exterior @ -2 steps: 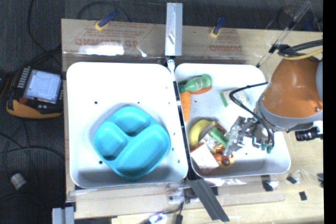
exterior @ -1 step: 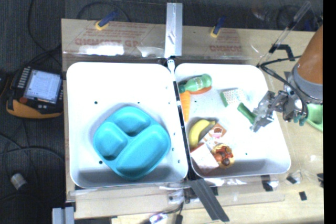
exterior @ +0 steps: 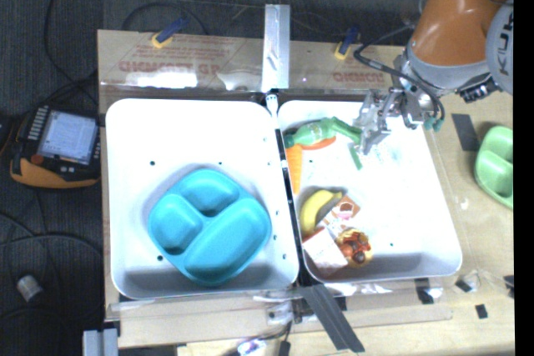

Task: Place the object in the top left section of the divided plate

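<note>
Arm (exterior: 463, 17): grey with an orange band, reaching in from the right above the right bin's upper right corner.
Gripper (exterior: 373, 129): low over the right bin's upper half, near the top edge — metal fingers pointed down and to the left.
Fingers: cannot tell whether spread or closed; too small and cluttered at the tips.
Green toy piece (exterior: 338, 132): lying just beside the gripper's tips, along the right bin's upper edge; contact with the tips not clear, nothing plainly pinched between them.
Carrot (exterior: 307, 144): orange, touching the green toy piece on its lower left, close to the wall shared by the two bins.
Banana (exterior: 315, 208): yellow, in the right bin's lower left part, near the shared wall.
Snack packet (exterior: 340, 239): white and red, touching the banana's lower right, close to the right bin's bottom edge.
Divided plate (exterior: 210, 223): blue, three sections, in the left bin's lower middle, turned at a slant — sections bare.
Left bin (exterior: 133, 137): white, shallow, carrying the divided plate.
Right bin (exterior: 417, 204): white, shallow, carrying the toys and the packet.
Green cup (exterior: 497, 164): on the bench outside the right bin, at the right edge.
Handheld unit (exterior: 58, 144): orange and black with a lit screen, on the floor left of the bench.
</note>
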Controlling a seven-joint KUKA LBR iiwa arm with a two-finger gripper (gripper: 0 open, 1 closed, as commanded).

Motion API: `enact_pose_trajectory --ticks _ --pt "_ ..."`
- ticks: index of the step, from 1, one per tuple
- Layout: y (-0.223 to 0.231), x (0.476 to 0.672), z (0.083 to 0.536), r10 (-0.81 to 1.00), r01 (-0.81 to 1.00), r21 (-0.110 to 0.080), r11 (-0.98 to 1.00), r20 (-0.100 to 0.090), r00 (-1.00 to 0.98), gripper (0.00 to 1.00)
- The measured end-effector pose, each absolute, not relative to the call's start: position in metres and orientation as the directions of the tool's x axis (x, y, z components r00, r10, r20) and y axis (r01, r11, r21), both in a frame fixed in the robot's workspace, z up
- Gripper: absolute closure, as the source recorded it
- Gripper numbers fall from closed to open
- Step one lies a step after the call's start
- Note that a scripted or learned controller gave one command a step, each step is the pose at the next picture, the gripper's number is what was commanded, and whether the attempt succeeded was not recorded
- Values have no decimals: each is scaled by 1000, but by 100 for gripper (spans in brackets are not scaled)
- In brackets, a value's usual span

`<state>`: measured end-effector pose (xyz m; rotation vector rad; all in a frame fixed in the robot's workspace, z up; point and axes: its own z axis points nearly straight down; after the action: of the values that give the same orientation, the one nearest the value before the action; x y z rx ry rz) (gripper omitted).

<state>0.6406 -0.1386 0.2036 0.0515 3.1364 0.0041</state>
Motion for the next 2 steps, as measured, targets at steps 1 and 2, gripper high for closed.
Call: enact_pose_trajectory --ticks 1,2 --pt "-96 576 142 64 64 4 998 -1 -998 100" --pt "-112 529 125 89 89 4 996 -39 -995 100"
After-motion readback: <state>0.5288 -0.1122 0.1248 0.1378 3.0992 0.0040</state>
